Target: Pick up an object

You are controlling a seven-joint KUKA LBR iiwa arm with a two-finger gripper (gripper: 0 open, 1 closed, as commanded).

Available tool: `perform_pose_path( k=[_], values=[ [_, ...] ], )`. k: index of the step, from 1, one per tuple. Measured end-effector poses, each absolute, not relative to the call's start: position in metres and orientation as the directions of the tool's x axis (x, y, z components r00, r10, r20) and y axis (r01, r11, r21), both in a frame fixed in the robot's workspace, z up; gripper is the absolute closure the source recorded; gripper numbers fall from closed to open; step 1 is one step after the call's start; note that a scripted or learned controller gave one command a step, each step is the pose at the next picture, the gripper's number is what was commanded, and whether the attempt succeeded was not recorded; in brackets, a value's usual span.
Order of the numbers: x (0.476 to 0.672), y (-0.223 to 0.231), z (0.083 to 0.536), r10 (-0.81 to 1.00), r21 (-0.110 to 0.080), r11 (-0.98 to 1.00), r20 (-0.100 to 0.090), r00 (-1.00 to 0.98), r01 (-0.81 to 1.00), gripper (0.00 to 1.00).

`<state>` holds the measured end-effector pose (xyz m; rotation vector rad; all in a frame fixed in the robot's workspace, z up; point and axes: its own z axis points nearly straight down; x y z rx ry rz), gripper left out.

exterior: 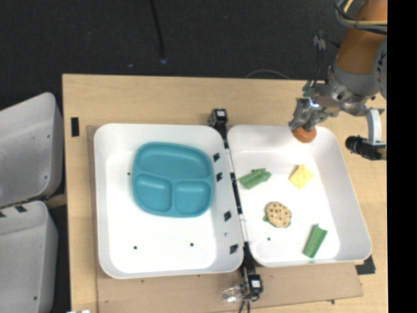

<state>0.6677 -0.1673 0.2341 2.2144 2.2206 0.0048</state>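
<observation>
Orange round object (304, 134) sits at the far edge of the right bin (348, 194), near its far right corner, directly under my gripper (305, 120). Fingers look closed down around its top, touching it; I read it as gripped, object partly hidden. Rest of the right bin: green piece (254, 178) near the left wall, yellow wedge (300, 176) mid-bin, cookie (278, 214) toward the near side, second green piece (315, 240) by the near right corner. Left bin (107, 240) holds a teal divided plate (173, 178).
</observation>
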Motion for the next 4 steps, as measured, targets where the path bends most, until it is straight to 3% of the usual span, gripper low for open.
perform_pose_path(
  k=[3,4],
  values=[
    [0.638,-0.004,0.249,1.0,-0.001,0.006,0.0,-0.006,1.0,1.0],
    [0.615,0.053,0.241,1.0,-0.002,0.006,0.001,-0.006,1.0,1.0]
  ],
)
